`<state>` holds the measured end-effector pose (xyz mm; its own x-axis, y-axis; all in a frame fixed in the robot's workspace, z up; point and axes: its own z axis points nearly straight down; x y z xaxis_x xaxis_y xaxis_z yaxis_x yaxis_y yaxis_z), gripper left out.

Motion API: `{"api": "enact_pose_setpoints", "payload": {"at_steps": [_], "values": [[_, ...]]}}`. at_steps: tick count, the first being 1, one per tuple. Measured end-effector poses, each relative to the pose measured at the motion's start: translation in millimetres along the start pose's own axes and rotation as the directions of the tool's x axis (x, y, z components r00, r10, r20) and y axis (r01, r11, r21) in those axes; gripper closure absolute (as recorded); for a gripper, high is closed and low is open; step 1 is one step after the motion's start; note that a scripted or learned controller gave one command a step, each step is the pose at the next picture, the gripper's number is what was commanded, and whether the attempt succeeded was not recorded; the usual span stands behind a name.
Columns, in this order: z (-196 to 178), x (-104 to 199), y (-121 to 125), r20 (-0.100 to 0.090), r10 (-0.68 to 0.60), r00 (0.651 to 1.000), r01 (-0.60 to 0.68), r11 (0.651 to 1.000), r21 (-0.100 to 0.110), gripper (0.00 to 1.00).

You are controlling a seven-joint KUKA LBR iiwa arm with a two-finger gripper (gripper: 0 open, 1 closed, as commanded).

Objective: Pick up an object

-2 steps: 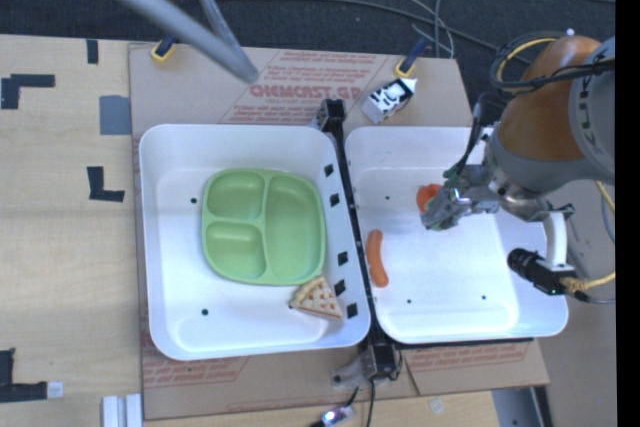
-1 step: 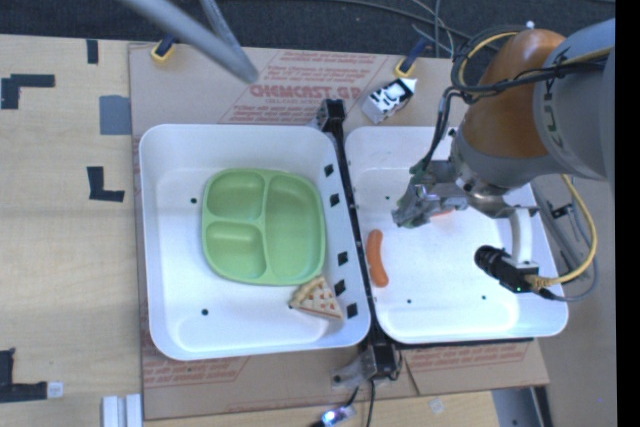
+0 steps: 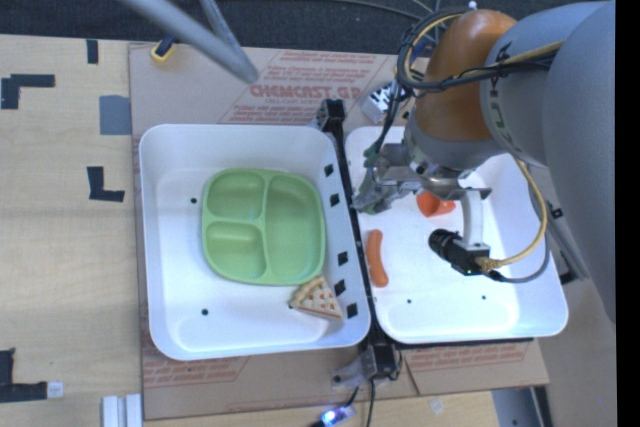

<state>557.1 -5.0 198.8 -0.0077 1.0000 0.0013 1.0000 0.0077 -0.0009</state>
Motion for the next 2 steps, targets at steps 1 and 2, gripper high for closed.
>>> {"api": "enact_pose_setpoints", "payload": {"at_steps": [1, 2], "values": [[-15, 56, 14, 0.0, 0.001, 1.0, -0.001, 1.0, -0.001, 1.0], [-17, 103, 18, 0.001, 0.002, 1.0, -0.002, 1.0, 0.001, 1.0]]}}
